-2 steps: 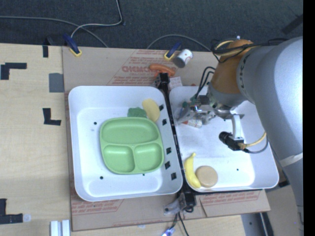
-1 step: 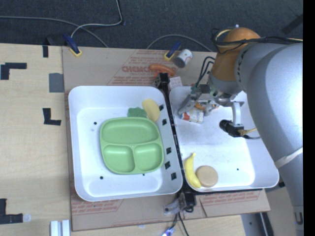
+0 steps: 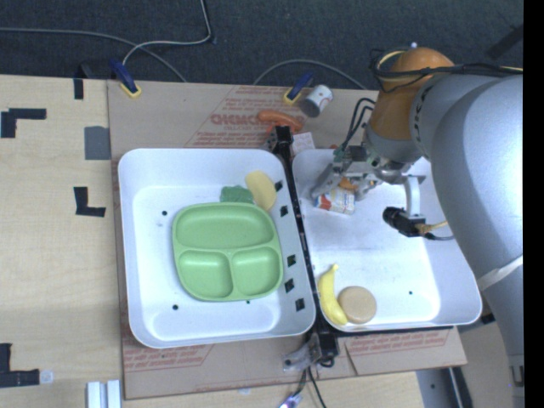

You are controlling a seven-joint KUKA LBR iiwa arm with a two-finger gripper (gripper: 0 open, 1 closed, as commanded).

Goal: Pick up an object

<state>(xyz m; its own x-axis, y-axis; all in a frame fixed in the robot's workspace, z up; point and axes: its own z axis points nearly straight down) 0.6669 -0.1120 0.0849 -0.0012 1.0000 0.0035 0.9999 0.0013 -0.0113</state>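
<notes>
In the right bin (image 3: 425,296), a banana (image 3: 329,294) and a tan round cookie (image 3: 356,303) lie touching at its six o'clock edge. The left bin (image 3: 144,228) holds a green divided plate (image 3: 228,251), with a yellow lemon-like piece (image 3: 261,189) at its one o'clock. Farther back, the tool (image 3: 344,181) hangs over a small bottle (image 3: 336,201) at the right bin's eleven o'clock; I cannot tell its state.

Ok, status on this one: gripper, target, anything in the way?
Gripper low in right bin, over small bottle. Grip unconfirmed. Banana and round tan piece lie apart, near front.
</notes>
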